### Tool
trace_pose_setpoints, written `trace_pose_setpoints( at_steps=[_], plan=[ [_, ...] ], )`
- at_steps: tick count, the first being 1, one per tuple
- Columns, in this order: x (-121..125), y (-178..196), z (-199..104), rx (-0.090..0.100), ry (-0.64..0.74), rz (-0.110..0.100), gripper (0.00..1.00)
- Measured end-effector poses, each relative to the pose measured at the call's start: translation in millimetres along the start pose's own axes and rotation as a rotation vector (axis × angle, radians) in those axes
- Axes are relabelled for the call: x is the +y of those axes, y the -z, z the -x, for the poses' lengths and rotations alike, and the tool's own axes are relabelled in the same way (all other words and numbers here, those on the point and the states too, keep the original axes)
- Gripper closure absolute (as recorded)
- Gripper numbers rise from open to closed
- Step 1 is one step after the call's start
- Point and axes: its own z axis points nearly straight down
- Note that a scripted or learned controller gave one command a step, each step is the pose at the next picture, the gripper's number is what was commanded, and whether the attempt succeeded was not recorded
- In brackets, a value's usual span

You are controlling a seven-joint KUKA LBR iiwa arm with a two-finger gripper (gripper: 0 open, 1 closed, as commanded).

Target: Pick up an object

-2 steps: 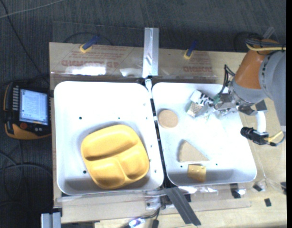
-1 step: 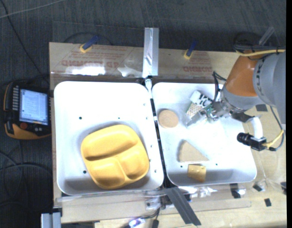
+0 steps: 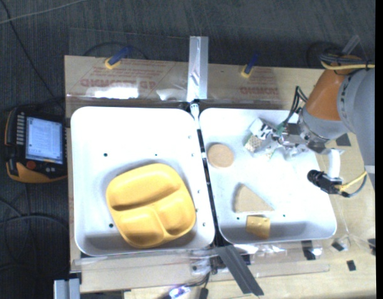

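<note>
The left bin [image 3: 91, 129] is taken up by a yellow divided tray [image 3: 151, 203], while in the right bin [image 3: 303, 223] a tan wedge [image 3: 248, 200], round disc [image 3: 221, 155] and small block [image 3: 258, 225] lie spread apart, presumably for separate picking, the gripper [image 3: 264, 136] being held at the far side, its opening not discernible.

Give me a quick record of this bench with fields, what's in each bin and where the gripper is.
left bin: one yellow divided tray, lying toward the near side
right bin: round tan disc near the divider; tan wedge-shaped piece below it; small yellow-brown block at the near wall
gripper: over the far part of the right bin, above and right of the disc
gripper hold: cannot tell
arm: reaches in from the right
</note>
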Motion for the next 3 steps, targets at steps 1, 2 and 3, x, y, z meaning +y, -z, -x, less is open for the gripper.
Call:
trace_pose_setpoints(
  at_steps=[1,2,3],
  plan=[
    [47.2,-2.8,-2.5,0.002,0.078,-0.034,0.0],
    [32.9,-1.2,-6.5,0.004,-0.222,-0.006,0.0],
    [31.4,6.5,-3.0,-0.005,-0.224,-0.008,1.0]
  ],
)
